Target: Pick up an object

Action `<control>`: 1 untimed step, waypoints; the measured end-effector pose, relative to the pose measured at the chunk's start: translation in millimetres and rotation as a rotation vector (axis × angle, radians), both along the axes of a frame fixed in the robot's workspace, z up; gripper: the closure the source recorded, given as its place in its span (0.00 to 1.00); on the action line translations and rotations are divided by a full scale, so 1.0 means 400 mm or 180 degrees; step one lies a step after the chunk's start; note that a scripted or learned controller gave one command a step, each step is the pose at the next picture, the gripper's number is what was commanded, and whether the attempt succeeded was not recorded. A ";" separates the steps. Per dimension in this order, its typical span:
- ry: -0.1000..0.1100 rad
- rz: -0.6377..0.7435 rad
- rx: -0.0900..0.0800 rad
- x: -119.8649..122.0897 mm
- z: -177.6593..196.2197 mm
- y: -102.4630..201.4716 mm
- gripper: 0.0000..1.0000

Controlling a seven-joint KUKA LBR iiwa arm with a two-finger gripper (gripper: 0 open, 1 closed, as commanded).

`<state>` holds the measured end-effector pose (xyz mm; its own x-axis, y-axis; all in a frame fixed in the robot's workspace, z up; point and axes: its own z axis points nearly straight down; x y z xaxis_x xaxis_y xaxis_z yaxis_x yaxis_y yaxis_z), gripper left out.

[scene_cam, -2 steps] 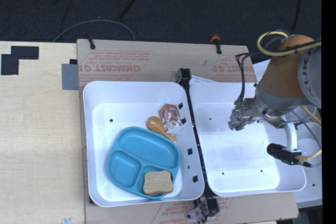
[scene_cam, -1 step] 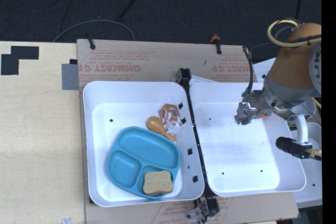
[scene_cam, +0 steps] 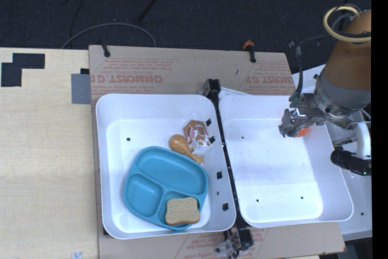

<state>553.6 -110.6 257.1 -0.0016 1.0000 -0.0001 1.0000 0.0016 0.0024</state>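
My gripper [scene_cam: 294, 125] hangs over the right part of the right bin [scene_cam: 273, 191], near its far wall. A small orange-red speck shows at its tip; I cannot make out what it is. In the left bin [scene_cam: 112, 148] lies a blue divided plate [scene_cam: 154, 182] with a slice of bread [scene_cam: 182, 211] in its near right compartment. Just beyond the plate lie a tan drumstick-shaped piece [scene_cam: 180, 144] and a small clear-wrapped brown packet [scene_cam: 196, 133], touching each other near the divider between the bins.
A black divider rail [scene_cam: 222, 154] runs between the two bins. Cardboard [scene_cam: 157, 73] lies under both bins. The arm's grey body and orange band [scene_cam: 351, 51] stand at the right, with a black fitting [scene_cam: 350, 161] over the right bin's right rim.
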 end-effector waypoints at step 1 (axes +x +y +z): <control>0.0018 0.0010 0.0009 -0.010 0.007 0.141 1.00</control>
